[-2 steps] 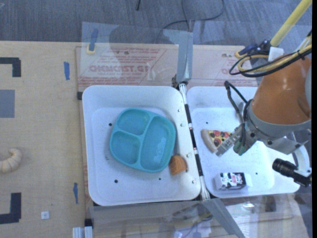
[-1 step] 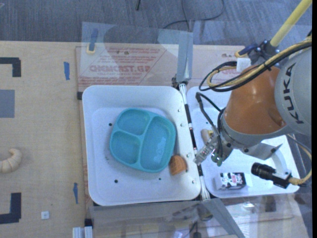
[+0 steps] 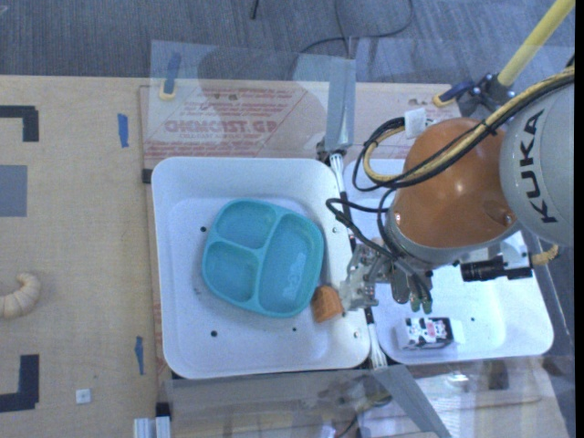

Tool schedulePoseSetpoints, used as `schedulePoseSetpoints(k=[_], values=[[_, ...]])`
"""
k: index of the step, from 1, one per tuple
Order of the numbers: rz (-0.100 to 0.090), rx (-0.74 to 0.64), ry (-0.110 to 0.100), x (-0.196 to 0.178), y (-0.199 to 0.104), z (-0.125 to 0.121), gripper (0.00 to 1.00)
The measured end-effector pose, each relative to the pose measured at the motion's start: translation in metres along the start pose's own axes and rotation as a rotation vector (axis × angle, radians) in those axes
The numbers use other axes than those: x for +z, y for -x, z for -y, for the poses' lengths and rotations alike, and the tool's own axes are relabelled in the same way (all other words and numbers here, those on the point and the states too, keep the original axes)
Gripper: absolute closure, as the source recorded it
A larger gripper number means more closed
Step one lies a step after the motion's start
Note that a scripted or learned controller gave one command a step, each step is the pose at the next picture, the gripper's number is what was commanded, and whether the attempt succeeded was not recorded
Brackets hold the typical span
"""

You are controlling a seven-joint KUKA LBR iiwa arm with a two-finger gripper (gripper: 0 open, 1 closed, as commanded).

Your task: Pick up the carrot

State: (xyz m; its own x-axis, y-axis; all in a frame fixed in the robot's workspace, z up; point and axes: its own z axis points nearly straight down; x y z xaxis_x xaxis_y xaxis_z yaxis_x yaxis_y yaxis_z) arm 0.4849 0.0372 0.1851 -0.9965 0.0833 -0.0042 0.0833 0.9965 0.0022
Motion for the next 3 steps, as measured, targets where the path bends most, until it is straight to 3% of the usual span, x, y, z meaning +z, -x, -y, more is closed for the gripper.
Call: schedulePoseSetpoints(k=[1, 2, 3], values=[[0.002, -0.240, 0.000, -0.019, 0.015, 0.056, 1.00], [-0.001, -0.030, 0.000, 0.000, 0.012, 0.067, 1.00], [-0.001, -0.460, 0.000, -0.001, 0.005, 0.093, 1.00]])
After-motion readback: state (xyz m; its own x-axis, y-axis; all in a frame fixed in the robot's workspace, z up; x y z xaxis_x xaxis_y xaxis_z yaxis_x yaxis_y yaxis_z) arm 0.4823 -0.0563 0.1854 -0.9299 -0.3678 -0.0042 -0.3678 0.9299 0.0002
